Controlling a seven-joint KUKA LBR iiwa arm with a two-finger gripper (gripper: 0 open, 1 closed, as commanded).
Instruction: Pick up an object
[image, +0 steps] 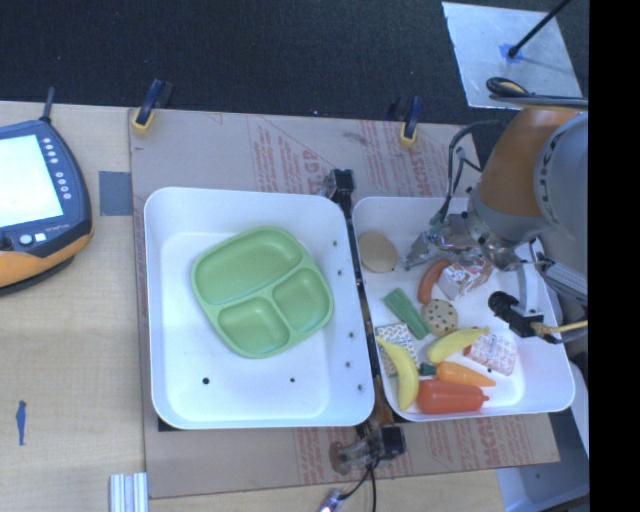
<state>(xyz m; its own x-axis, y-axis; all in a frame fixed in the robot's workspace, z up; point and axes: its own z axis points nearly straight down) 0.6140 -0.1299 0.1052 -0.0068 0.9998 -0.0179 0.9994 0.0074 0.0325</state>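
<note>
Overhead, the arm hangs its gripper over the right bin.

Green three-compartment plastic plate in left white bin; gripper low over right white bin crowded with toy food.

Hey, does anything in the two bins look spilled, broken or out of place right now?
Nothing stands out. The green divided plate lies flat in the left bin. The toy food, including two bananas and a cookie, sits jumbled together but inside the right bin, below the gripper.
</note>
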